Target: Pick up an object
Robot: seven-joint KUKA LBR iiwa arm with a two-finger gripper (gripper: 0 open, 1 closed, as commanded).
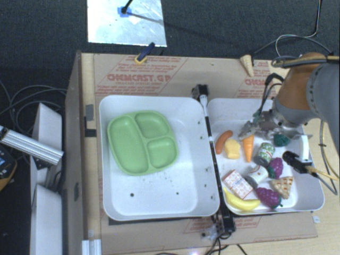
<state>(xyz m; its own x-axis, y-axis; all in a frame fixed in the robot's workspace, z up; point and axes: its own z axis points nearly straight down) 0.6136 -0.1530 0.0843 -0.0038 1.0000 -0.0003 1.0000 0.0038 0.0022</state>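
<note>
My gripper (254, 126) hangs low over the back part of the right bin (234, 108), just above the top end of an orange carrot (248, 147). Left of the carrot lie a yellow block (232, 150) and an orange-red sausage (223, 141). A small can (265, 153) stands right of the carrot, and a dark green item (280, 139) sits under the wrist. Nearer the front are purple grapes (276, 167), a second grape bunch (268, 196), a pizza slice (283, 186), a cracker box (237, 183) and a banana (239, 202).
The left bin (159, 201) holds a green divided plate (142, 142). A black divider (210, 153) runs between the two bins. The grey arm with its orange band (297, 86) comes in over the right bin's far right corner.
</note>
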